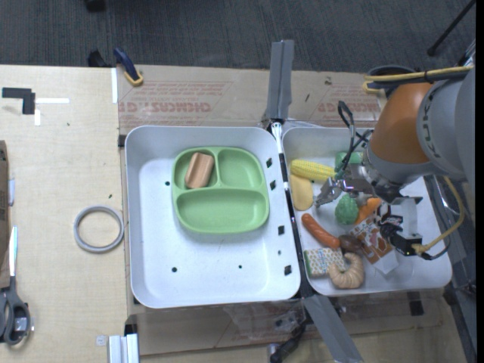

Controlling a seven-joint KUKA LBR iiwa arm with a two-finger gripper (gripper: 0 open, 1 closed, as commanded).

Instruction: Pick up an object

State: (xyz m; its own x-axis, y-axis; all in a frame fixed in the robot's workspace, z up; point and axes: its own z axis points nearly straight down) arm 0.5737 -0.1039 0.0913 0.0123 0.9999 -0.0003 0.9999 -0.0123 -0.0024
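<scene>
You are looking at a robotics lab or test workshop: a plywood table (60, 203) holding two white bins (151, 278), cardboard taped beneath them, a tape roll (98, 228) and scissors (13, 308) lying loose, grey carpet (227, 13) behind, and cabling on the arm (423, 127).

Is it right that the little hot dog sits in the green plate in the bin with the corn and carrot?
Not quite. The hot dog does sit in the green plate, but the camera view shows that plate in the left bin; the corn and carrot lie in the right bin.
</scene>
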